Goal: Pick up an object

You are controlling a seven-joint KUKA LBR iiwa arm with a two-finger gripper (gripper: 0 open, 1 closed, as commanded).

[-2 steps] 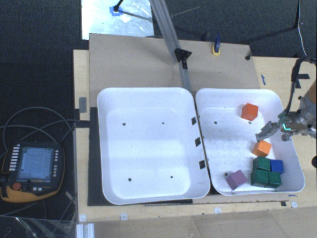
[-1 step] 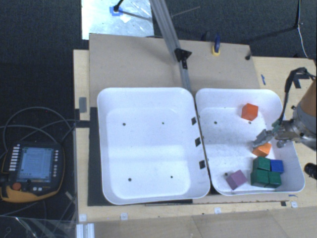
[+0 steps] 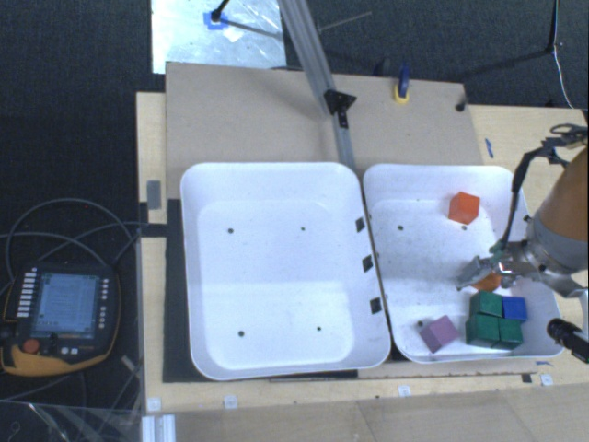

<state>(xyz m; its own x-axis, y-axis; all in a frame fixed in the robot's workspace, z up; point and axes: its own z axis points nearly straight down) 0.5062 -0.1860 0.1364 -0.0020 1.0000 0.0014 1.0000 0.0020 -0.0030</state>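
Dark carpet surrounds a pale wooden bench point(image 3: 276, 109) that carries two shallow white bins side by side. Low in the right bin point(image 3: 414, 247), the gripper point(image 3: 486, 273) hangs over the floor of the tray, its metal fingers pointing left; whether they are parted or closed cannot be made out, and nothing is plainly seen between them. A small orange piece point(image 3: 487, 284) shows just beneath the gripper, touching or nearly touching it. The grey wrist with its orange band point(image 3: 563, 205) rises to the right, over the bin's right rim, with a black cable looping above it.

Close by, on the near side of the gripper, green blocks point(image 3: 490, 320) sit packed together, with a blue block point(image 3: 514, 308) against their right far corner. A purple block point(image 3: 440, 332) lies tilted to their left, near the bin's near wall. An orange cube point(image 3: 464, 207) stands alone toward the far side of the same bin, well apart from the cluster. The green and blue blocks crowd the space right under the gripper.

The left bin point(image 3: 276, 265) adjoins the right one along black clips at the shared edge. A grey metal pole point(image 3: 313, 44) slants from the far side down to the join between the bins. On the carpet at far left lies a teach pendant point(image 3: 60, 320) with coiled cables.
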